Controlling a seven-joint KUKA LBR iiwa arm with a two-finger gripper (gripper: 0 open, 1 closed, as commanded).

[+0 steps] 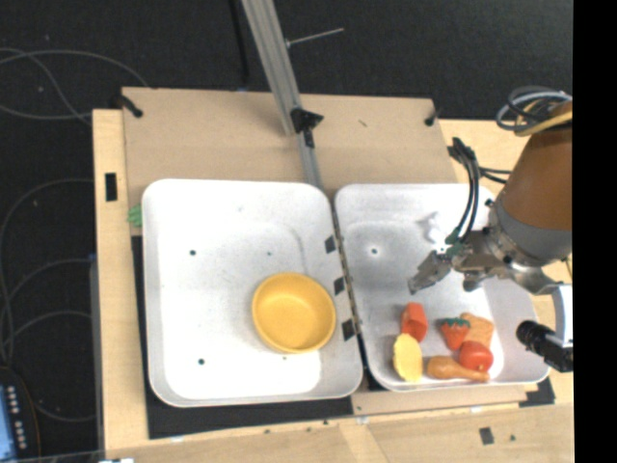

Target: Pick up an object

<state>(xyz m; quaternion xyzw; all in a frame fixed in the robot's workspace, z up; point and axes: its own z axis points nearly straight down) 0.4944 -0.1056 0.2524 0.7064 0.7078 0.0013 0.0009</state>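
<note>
one red pepper | long axis upright in view | right bin

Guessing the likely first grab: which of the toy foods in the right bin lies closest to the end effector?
The small red-orange piece, leftmost red one, just above the yellow piece; it sits directly below the end effector.

Yellow bowl upright in left bin. Right bin's near corner: small red piece, yellow piece, orange-red toys, all bunched close together.

Toy food crowds right bin front, yellow bowl (left bin), rest open
</note>
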